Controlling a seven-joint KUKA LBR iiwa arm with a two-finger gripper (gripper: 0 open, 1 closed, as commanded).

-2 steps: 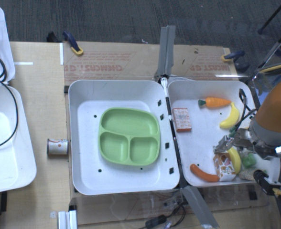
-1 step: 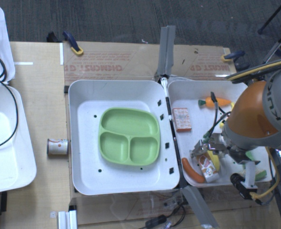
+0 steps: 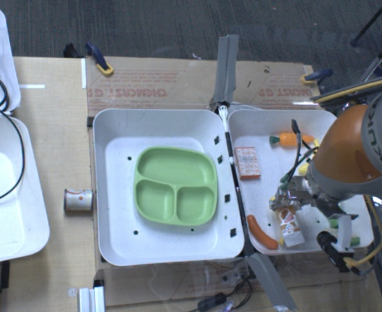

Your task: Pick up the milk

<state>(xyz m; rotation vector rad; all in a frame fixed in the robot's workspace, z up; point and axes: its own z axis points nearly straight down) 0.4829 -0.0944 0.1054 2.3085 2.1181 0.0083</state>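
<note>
1. Bench (image 3: pixel 54 109) sits on dark carpet with cardboard laid under two white bins: left bin (image 3: pixel 113 174), right bin (image 3: pixel 256 125).
2. Left bin holds one green divided plate (image 3: pixel 176 186).
3. Right bin count: one milk (image 3: pixel 290 227) carton lying near the front wall, one sausage (image 3: pixel 261 233) just left of it, one small pink box (image 3: pixel 247 162), one orange carrot-like toy (image 3: pixel 286 139). The yellow bit by the wrist I can't identify.
4. One small can (image 3: pixel 78 200) lies on the bench, outside the left bin.
5. Gripper (image 3: pixel 286 200) hangs right over the milk's upper end; open or closed, you can't tell from here.
6. Step, as I judge it: final approach or descent. Next you need the milk centred, then close and lift straight up, clear of the sausage.
</note>
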